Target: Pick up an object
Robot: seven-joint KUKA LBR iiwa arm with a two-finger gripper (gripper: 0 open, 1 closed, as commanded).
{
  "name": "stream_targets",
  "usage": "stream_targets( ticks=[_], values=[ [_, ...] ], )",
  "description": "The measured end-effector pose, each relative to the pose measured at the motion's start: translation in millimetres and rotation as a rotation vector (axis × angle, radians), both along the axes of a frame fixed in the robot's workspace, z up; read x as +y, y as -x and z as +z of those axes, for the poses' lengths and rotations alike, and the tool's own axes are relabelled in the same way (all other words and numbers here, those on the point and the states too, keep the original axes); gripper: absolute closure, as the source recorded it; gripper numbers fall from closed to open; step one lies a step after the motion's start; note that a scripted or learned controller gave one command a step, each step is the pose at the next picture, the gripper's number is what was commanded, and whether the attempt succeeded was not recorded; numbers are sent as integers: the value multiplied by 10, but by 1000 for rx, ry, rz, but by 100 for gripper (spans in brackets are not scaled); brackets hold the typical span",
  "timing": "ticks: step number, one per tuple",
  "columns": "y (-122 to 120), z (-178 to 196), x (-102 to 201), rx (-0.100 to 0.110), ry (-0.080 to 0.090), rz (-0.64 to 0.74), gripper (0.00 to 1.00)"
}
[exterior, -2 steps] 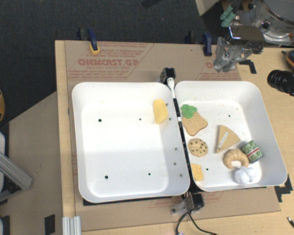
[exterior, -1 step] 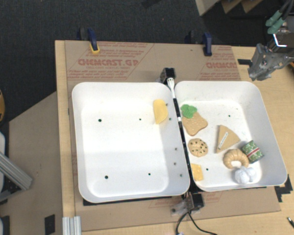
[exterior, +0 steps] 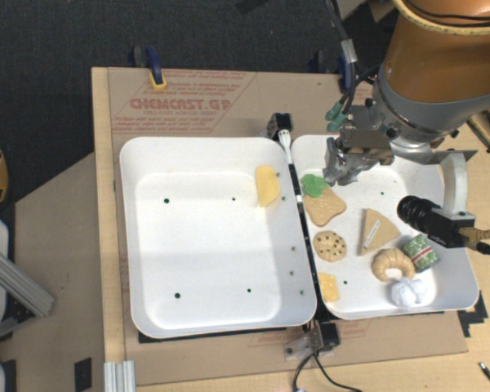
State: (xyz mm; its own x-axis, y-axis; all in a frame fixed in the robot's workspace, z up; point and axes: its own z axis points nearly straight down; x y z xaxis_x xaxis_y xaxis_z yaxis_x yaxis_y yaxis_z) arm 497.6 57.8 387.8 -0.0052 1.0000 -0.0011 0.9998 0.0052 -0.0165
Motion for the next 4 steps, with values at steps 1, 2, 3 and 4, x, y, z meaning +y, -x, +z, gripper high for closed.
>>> stream_targets(
  ticks=[1, 2, 3, 4],
  values=[
    [191, 1562, 730, -35, -8, 5, 100],
    [202, -374, 1283, -1, 3, 0, 100],
    [180, 936, 1510, -32, -9, 0, 100],
    [181, 1514, 1035, -25, -4, -10, 100]
  ],
)
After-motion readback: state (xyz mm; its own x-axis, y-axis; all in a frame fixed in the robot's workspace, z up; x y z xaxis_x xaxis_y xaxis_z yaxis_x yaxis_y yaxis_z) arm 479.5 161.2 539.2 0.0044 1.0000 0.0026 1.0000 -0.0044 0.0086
